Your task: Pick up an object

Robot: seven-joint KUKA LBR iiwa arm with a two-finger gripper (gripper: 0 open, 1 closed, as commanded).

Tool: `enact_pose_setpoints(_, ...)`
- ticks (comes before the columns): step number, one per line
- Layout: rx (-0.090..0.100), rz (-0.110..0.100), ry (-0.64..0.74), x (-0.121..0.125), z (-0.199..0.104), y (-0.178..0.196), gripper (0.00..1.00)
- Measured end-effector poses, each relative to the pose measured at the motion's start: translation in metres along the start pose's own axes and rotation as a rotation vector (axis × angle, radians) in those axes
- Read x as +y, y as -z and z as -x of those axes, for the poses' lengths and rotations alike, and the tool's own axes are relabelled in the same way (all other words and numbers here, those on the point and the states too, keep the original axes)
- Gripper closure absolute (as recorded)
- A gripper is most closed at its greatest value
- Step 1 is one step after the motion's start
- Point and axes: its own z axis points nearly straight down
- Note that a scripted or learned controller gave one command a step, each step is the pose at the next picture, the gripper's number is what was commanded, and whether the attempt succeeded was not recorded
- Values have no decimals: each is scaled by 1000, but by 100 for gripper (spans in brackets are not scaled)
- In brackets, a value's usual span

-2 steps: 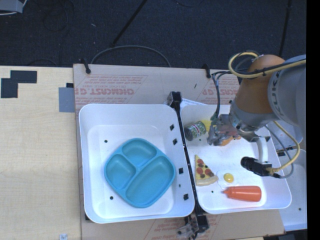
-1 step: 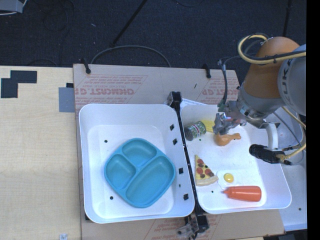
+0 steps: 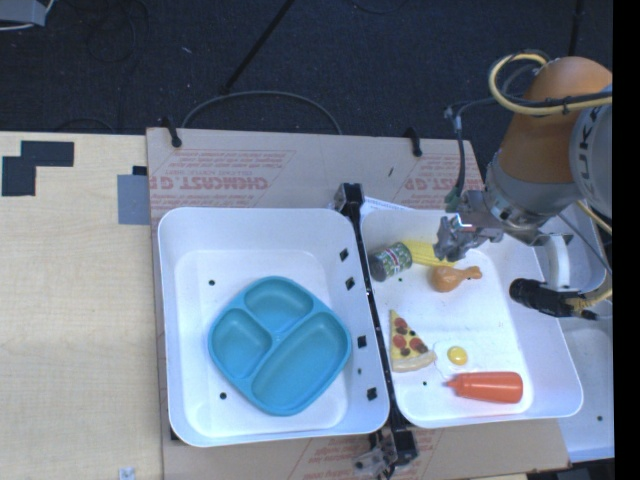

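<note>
End effector [image 3: 456, 240]: above chicken drumstick [image 3: 454, 277], finger state indeterminable. Risk: descent nudges adjacent can [image 3: 391, 260]; rounded drumstick slips from grasp.

A: What's behind the pale wooden tabletop [image 3: 70, 298]?
B: Dark carpeted floor [image 3: 330, 58], with thin black cables [image 3: 262, 96] looping across it.
A: And on the wood?
B: A printed brown cardboard sheet [image 3: 250, 173], plus dark rectangular patches [image 3: 38, 163] at the left.
</note>
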Motion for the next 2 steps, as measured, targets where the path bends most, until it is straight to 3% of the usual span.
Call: enact_pose_setpoints(2,1,-5,3,-27,-94,-7,100)
